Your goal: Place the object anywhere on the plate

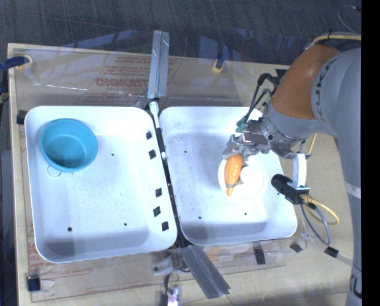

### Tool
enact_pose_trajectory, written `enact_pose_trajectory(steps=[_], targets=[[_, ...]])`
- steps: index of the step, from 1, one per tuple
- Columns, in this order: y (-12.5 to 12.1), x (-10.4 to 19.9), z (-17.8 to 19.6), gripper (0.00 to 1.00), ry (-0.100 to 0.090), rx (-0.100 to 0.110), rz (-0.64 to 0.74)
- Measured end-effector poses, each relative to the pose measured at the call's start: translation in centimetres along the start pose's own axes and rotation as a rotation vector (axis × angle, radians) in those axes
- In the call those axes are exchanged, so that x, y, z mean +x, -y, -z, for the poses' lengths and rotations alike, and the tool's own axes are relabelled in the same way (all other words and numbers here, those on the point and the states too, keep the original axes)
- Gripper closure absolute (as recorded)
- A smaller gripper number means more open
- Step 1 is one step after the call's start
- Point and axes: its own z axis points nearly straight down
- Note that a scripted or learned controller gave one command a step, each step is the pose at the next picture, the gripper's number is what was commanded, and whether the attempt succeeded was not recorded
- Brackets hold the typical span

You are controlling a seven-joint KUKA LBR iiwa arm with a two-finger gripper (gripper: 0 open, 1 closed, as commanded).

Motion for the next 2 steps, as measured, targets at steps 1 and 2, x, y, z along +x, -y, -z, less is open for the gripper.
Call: enact_pose_trajectory(steps=[1,2], targets=[[-2.1,8.8,2.0,1.00,-0.001,0.001,-0.190],[-5.8,14.4,1.9,1.00,0.000,0.002,-0.097]])
